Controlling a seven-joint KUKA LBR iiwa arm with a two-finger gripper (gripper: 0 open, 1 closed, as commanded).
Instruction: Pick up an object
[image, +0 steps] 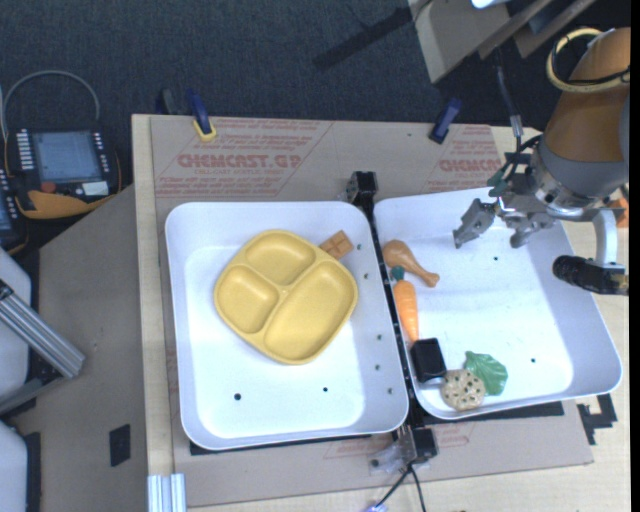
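My gripper (497, 228) hangs open over the far part of the right bin (560, 330), nothing between its fingers. Along that bin's left side lie a tan drumstick (408, 262), an orange carrot (405, 309) and a small black block (428, 359). Near the front edge sit a round cookie (463, 389) and a green leafy piece (489, 370). The gripper is up and to the right of the drumstick, well apart from it.
The left bin (200, 400) holds a yellow divided plate (286, 295) with a small brown block (337, 244) at its far right edge. A black clamp (361, 186) sits where the bins meet. A pendant (60, 165) lies at far left.
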